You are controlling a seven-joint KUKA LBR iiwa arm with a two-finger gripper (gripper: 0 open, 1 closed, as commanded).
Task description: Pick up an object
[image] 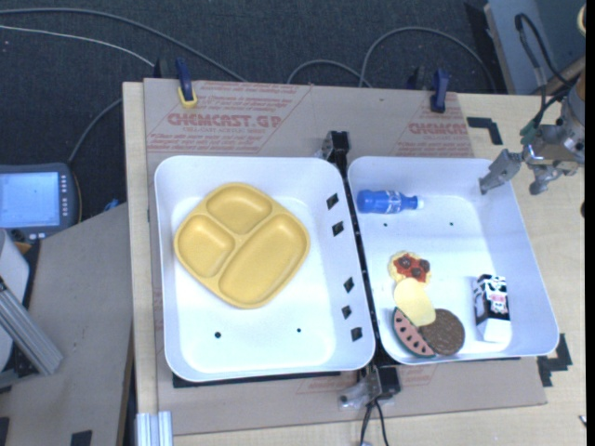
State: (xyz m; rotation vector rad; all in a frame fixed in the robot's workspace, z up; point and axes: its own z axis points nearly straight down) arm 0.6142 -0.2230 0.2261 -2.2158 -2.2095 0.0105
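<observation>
Overhead slanted view of the desk (pixel 279 100), a board printed with red lettering and held by two blue clamps at its far edge. Two shallow white bins sit side by side on it. The left bin (pixel 186 342) holds a yellow divided plate (pixel 244 244) with three compartments, lying flat toward the bin's far-left part. The right bin (pixel 521 249) holds the loose objects: a blue bottle (pixel 386 201) lying on its side near the far-left corner; a small round piece with red spots (pixel 411 267) near the middle; a pale yellow piece (pixel 415 300) just below it, overlapping a watermelon-slice piece (pixel 407 334) and a brown round disc (pixel 445 332) at the near edge; and a small white carton with black patches (pixel 492 307) standing near the right wall. The gripper (pixel 518 177) hangs above the far-right corner of the right bin, its two fingers spread apart with nothing between them, well apart from every object. The grey arm enters from the right. A small screen (pixel 33 199) stands off the desk at left, and cables run over the dark floor beyond
</observation>
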